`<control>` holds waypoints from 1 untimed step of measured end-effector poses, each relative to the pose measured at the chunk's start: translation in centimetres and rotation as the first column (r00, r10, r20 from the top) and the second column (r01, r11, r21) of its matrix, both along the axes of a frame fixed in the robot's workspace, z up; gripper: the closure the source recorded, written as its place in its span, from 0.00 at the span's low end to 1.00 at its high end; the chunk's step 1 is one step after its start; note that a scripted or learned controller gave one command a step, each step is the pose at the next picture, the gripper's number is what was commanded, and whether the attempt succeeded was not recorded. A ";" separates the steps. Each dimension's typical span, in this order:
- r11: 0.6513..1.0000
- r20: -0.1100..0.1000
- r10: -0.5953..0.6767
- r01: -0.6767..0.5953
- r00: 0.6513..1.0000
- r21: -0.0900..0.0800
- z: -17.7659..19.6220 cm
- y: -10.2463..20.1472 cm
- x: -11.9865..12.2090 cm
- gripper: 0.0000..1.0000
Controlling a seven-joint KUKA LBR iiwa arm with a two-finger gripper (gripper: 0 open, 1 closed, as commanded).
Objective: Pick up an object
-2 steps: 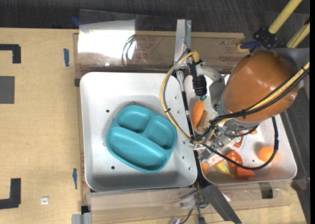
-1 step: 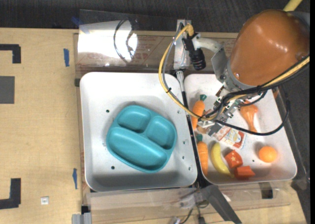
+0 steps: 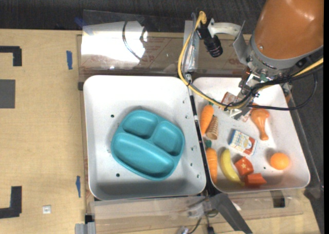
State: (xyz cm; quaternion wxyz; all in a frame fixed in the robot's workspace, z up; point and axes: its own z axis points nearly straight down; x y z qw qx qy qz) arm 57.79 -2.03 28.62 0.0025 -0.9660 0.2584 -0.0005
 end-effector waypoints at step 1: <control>0.973 0.002 0.232 -0.232 0.973 -0.002 2.3 -6.8 2.2 1.00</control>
